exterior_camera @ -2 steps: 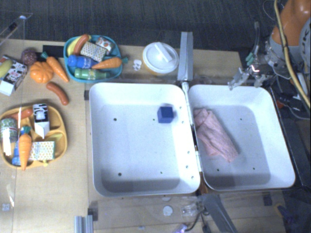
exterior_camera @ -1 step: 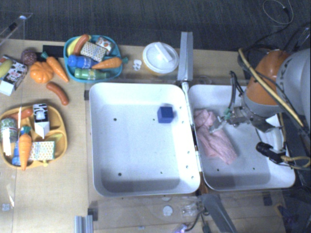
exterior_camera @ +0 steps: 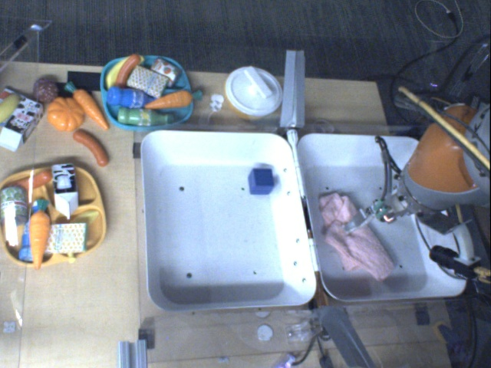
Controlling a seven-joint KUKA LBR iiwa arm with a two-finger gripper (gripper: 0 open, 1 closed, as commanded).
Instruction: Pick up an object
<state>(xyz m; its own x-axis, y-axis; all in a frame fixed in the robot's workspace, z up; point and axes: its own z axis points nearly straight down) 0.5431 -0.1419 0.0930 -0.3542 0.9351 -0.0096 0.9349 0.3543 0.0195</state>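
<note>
A small blue cube [exterior_camera: 261,179] lies in the left bin [exterior_camera: 192,282], toward its upper right. A crumpled pink cloth [exterior_camera: 351,238] lies in the right bin [exterior_camera: 430,282], left of its middle. My gripper [exterior_camera: 363,218] reaches in from the right and sits low over the cloth's upper right edge, at or just above the fabric. The grey arm with its orange band [exterior_camera: 439,165] hangs over the right side of that bin. Nothing is lifted off the bin floor.
A metal divider post [exterior_camera: 291,90] stands behind the seam between the bins. Left of the bins lie a blue bowl [exterior_camera: 115,117] and a yellow tray [exterior_camera: 96,213] of toy food, plus loose toy vegetables. A white lid [exterior_camera: 254,90] sits behind the left bin.
</note>
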